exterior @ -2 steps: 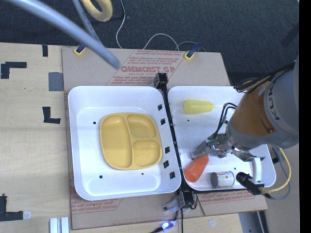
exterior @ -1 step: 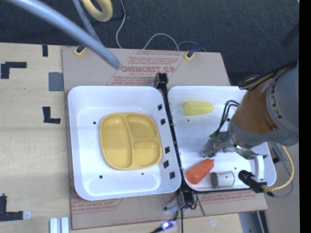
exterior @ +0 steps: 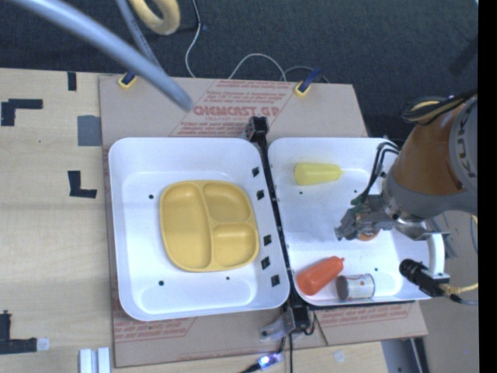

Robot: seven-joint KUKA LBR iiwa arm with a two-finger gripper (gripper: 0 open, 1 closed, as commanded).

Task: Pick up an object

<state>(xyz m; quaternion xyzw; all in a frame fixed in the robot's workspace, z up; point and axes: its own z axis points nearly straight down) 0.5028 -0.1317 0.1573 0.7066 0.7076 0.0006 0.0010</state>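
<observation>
From the camera view above the worktop, my end effector (exterior: 359,225) hangs low in the right bin (exterior: 326,148), toward that bin's right side, with my grey arm and its orange band (exterior: 427,158) coming in from the right. Whether it is spread or pressed together I cannot tell; it reads as a small dark cluster, with something small and orange-tinted right at the tip that I can't identify. I see nothing clearly caught, so I judge the pick as not yet done. The candidates lie near: a yellow object (exterior: 316,173) toward the bin's far side, an orange object (exterior: 319,275) at the near-left corner, and a short silver cylinder (exterior: 356,287) just beside it (both on their sides). The left bin (exterior: 132,208) carries a yellow divided tray (exterior: 208,225). Both bins rest on a cardboard sheet (exterior: 233,111) with red lettering, over a pale wooden worktop (exterior: 46,231); dark carpet (exterior: 349,29) lies beyond.
</observation>
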